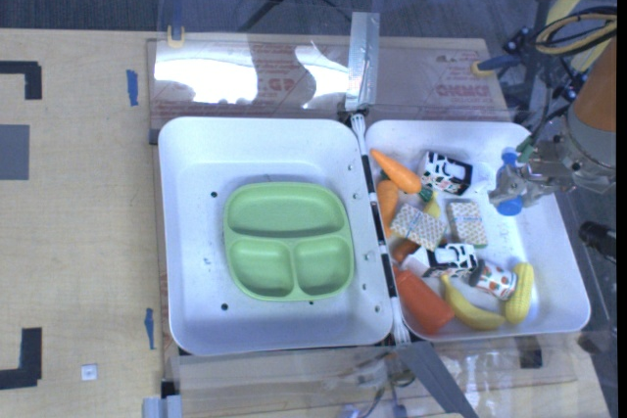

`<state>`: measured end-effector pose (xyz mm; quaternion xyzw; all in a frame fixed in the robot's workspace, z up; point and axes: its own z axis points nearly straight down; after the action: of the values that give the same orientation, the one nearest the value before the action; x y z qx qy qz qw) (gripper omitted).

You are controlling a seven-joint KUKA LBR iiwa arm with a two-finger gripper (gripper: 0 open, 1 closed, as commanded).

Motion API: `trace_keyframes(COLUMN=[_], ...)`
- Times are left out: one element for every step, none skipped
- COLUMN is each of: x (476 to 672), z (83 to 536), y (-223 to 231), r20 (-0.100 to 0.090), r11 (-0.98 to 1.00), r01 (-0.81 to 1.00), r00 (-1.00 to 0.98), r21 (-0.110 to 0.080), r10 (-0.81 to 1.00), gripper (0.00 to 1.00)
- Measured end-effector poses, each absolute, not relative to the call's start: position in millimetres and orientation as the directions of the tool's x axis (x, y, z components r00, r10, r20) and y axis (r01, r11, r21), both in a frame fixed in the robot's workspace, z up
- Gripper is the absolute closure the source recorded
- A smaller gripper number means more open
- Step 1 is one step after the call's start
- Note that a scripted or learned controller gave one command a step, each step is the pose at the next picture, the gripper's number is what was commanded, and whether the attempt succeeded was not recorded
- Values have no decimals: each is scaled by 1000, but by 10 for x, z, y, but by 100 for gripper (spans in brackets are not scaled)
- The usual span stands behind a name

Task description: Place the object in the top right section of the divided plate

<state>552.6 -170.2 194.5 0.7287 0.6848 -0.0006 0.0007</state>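
A green divided plate point(232, 215) lies in the middle of the left bin point(186, 162), with one long section at the back and two smaller ones in front; nothing lies in any section. My gripper point(511, 183) hangs over the right edge of the right bin point(563, 259), with small blue parts showing on it. It is to the right of the pile of objects and apart from it. Nearest to it are a black-and-white patterned item point(447, 171) and a checked packet point(467, 221). I see nothing held in it.
The right bin holds several toys: a carrot point(397, 170), a second patterned packet point(420, 226), a banana point(472, 310), a red-orange piece point(423, 304) and a yellow piece point(525, 291). A metal divider point(361, 64) stands behind the bins. Cables and stands crowd the far right.
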Motion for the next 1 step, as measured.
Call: trace_keyframes(x=[6056], z=[2217], y=[-1153], r20=[-2], r11=[157], r01=[988], r00=[-157], r21=[4], r10=[988], gripper=[100])
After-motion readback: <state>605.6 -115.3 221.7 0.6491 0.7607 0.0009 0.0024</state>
